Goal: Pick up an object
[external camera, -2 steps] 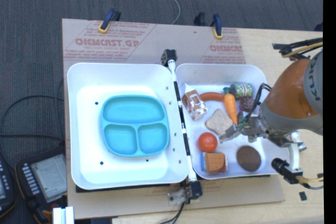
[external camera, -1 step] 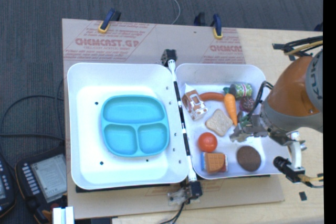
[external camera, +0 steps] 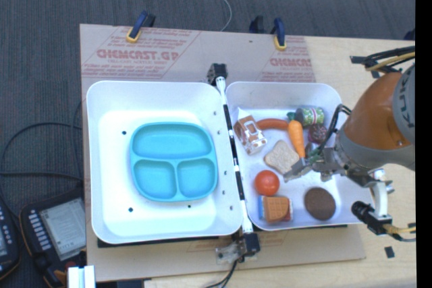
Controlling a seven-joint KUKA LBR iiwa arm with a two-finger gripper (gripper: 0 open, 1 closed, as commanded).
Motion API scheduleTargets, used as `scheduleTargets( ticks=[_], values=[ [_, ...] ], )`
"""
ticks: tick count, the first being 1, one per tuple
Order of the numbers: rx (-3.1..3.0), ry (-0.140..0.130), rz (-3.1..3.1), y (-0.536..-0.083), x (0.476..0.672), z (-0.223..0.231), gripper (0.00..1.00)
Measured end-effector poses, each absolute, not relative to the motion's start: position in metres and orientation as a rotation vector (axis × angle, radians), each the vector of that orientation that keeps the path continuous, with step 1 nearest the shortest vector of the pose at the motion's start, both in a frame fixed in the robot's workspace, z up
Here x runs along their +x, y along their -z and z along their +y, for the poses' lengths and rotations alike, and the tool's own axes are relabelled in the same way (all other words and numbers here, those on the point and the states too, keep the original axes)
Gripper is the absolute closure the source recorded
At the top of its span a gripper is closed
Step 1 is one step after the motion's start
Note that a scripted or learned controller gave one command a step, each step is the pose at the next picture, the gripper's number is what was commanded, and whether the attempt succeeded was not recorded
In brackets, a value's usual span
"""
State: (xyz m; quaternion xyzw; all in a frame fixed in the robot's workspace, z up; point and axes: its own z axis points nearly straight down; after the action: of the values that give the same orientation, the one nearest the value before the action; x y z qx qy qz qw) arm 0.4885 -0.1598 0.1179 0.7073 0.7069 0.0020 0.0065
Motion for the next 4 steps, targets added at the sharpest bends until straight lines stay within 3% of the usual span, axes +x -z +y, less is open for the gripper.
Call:
scheduleTargets(
  ticks=[1,2,3,4],
  values=[
    [2.219,0.0,2.213,-0.088,0.485,-0.138,0.0],
    [2.217,-0.005,2.211,-0.098,0.487,-0.138,1.0],
    [2.217,-0.004,2.212,-0.098,0.487,-0.138,0.0],
    [2.217,-0.004,2.213,-0.108,0.487,-0.138,1.0]
  ],
)
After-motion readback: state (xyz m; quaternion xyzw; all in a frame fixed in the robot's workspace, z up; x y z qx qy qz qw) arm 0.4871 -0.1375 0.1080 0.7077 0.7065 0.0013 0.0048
